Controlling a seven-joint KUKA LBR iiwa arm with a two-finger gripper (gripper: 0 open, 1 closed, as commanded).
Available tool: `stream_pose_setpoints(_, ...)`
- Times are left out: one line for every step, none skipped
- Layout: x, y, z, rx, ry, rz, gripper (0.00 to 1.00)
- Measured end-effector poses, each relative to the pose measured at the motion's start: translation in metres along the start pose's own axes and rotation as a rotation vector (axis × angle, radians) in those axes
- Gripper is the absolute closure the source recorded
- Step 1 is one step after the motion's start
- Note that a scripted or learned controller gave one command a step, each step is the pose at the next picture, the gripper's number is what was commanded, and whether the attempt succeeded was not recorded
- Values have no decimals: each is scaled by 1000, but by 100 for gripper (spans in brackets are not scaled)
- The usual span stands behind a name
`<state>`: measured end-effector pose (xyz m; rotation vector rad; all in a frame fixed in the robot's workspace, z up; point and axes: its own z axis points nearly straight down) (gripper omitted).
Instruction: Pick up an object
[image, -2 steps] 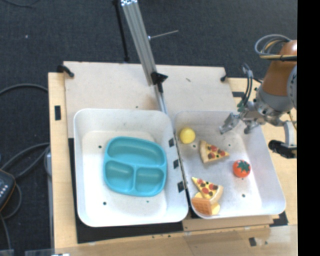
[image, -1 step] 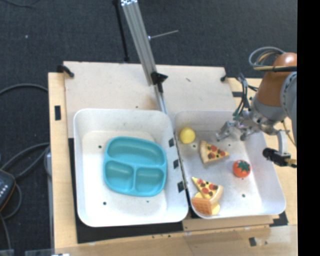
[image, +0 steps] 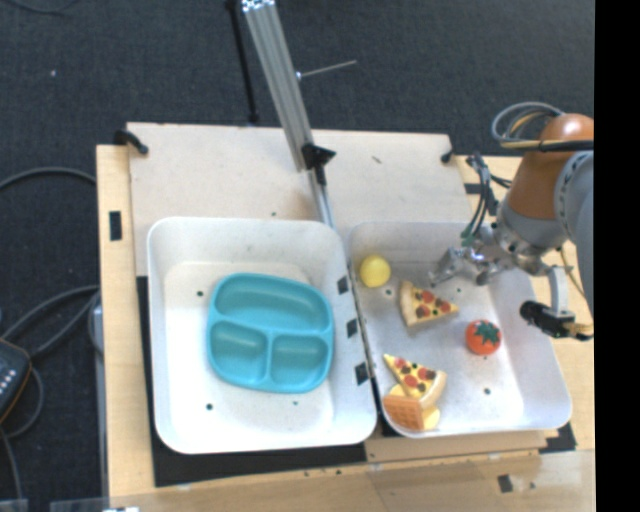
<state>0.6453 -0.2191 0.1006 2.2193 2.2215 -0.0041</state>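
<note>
- Four toy foods lie in the right bin (image: 540, 395), any of which could serve as the object: a yellow ball (image: 375, 271) near the bin's left wall, a pizza slice (image: 427, 304) just beside it, a red tomato (image: 483, 338) further right, and a second pizza slice (image: 413, 390) at the near rim.
- Nearest the tool (image: 462, 264) is the upper pizza slice, a flat wedge with a pale crust and red dots, lying loose on the bin floor.
- Hovering just above and to the right of that slice, the tool carries nothing that I can see; whether it is released or clenched I cannot tell at this size.
- Risk, as I judge it: a flat wedge offers little height to pinch, so a descent may close above it or push it aside.
- Another risk: a nudge could send the round ball rolling.
- Left bin (image: 165, 300) on the worktop (image: 200, 170) holds a blue divided tray (image: 270, 332), well apart.
</note>
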Motion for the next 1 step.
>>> stream_pose_setpoints(-1,1,-13,-5,-3,-2,100)
